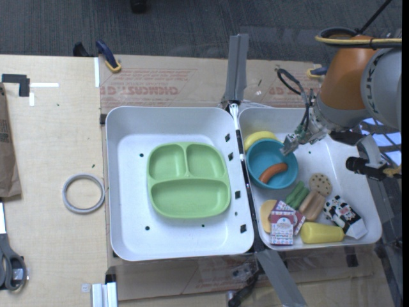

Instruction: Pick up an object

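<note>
Nearest the lower edge of the right bin (pixel 374 230) lie a yellow banana-like piece (pixel 321 233), a small printed carton (pixel 284 226), a black-and-white cow-patterned pack (pixel 340 213), a green piece (pixel 296 196) and a round cookie (pixel 319 184). Mid-bin stands a blue bowl (pixel 271 164) holding an orange sausage (pixel 274 173), a yellow item (pixel 259 138) touching its far rim; the left bin (pixel 121 190) carries a green divided plate (pixel 188 180). The gripper (pixel 291 143) hangs over the bowl's far right rim, grasping nothing visible; its closure cannot be told.

Dark grey carpet floor (pixel 179 11), light wooden bench (pixel 51 139), cardboard sheet (pixel 160 85) under the bins
</note>
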`<state>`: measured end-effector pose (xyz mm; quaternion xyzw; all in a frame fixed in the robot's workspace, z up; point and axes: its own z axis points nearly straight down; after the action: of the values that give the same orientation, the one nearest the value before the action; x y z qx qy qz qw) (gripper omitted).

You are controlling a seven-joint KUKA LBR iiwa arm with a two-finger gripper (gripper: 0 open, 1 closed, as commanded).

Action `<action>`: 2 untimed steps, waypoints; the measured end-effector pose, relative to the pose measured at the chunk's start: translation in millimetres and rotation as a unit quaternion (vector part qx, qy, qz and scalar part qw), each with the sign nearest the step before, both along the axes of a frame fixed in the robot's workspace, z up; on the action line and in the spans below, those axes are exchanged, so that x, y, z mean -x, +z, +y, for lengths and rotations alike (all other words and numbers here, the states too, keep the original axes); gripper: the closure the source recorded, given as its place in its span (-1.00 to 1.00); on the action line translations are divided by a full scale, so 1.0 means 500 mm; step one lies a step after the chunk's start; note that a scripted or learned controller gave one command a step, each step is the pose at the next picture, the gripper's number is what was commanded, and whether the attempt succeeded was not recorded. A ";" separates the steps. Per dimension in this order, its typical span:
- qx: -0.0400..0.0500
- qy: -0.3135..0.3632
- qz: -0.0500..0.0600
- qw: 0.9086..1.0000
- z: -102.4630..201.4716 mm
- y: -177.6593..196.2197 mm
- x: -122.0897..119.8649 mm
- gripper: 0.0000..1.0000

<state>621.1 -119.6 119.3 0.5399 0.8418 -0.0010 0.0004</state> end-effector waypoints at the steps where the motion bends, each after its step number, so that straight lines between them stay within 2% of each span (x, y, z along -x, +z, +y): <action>1: 0.000 0.050 0.000 0.999 0.038 0.297 -0.077 1.00; 2: 0.000 0.050 0.000 0.999 0.038 0.297 -0.077 -1.00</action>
<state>659.6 -100.6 267.7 0.4972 0.8676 -0.0009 0.0002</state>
